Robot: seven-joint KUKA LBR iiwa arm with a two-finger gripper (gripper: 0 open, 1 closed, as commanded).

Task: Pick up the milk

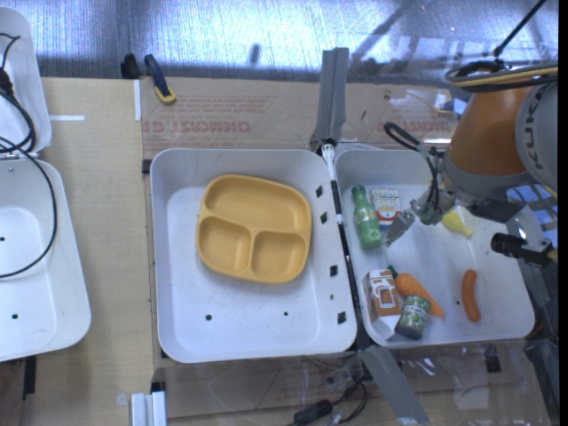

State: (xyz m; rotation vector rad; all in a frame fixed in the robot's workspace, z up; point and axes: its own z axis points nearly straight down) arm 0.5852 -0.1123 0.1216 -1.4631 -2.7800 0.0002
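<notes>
A robotics lab, not a home. A grey-and-orange industrial arm (497, 140) reaches over two white bins (177, 327) on a cardboard-topped counter (98, 149). Loose black cables (27, 131) trail far beyond them.

On the grey arm (532, 140) at the right edge, large dark letters run vertically, cut off by the frame; "KU" can be made out. On the brown cardboard sheet (266, 114) lying on the worktop (98, 193) beyond the far rims of the bins, a line of red print stands upside down and cannot be read for certain. The small white carton (385, 202) in the right bin (497, 327) bears coloured print too small to read, as does the orange and white carton (383, 295) near it.
</notes>
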